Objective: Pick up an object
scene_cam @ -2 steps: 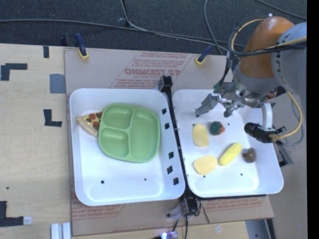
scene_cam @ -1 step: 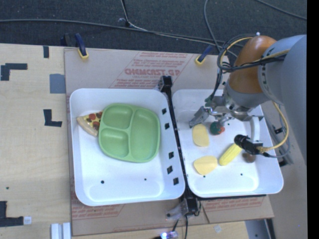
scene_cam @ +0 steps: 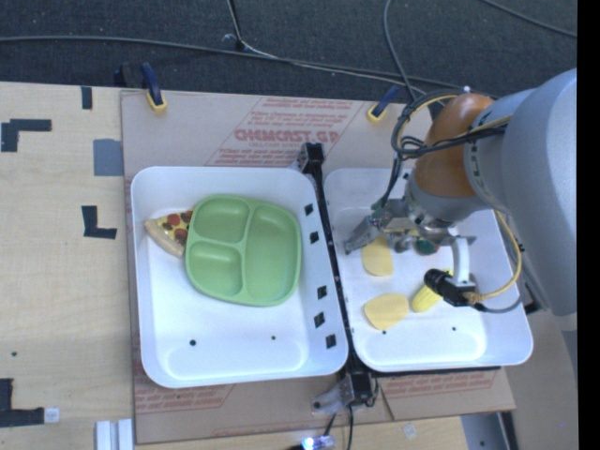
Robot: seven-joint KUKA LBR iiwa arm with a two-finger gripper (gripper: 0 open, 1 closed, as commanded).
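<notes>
The gripper is low in the right bin; I cannot tell how it is set or whether it grips anything. Just beside its tip lies a pale yellow piece, roundish, no clear long axis. A second yellow piece lies nearer the front wall, long axis left-right. The left bin carries a green divided plate overlapping a pizza slice, with bare floor toward its front.

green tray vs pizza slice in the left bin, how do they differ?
The green tray is plain green, rounded and split into compartments; the pizza slice is a tan wedge with red topping. The tray is much larger. The tray overlaps the slice's right end, hiding part of it. Both sit in the left bin.
</notes>
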